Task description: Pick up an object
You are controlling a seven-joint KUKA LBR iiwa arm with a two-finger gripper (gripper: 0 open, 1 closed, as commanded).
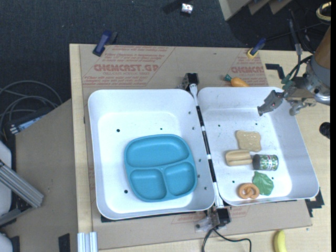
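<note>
Can (265,163) — small, stiff, probably light, smooth sides likely slippery; lies on its side in the right bin (300,156), well below the gripper (281,103) and toward the near rim, between roll (239,157) and green piece (263,184). Best taken across its body. Gripper hovers over the far right corner, touching nothing — fingers spread, nothing between them.

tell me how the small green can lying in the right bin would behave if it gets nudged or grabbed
The green can lies on its side, so a nudge would probably roll it. Its round, seemingly hard wall may slip between fingers unless gripped across its width. It sits close to the tan block, which would likely shift too.
</note>
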